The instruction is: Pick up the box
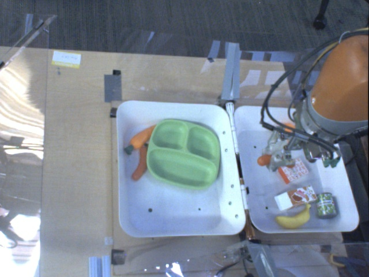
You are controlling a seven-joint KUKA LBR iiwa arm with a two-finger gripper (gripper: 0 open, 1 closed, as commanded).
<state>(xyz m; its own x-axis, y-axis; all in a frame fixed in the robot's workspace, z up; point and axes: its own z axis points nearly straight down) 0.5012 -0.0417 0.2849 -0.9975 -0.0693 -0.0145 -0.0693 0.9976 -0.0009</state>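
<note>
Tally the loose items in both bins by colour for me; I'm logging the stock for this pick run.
Green: 2, the moulded three-section plastic tray and the small round can
Orange: 3, two toy carrots and a small piece
Red-and-white: 2, two small cardboard boxes
Yellow: 1, the toy banana
Total: 8

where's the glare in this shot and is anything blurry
Camera view: strong glare washes out the bench along its left edge; both bins are evenly lit, the green tray crisp; the claw and the box beneath it look soft and cluttered by cables.
</note>
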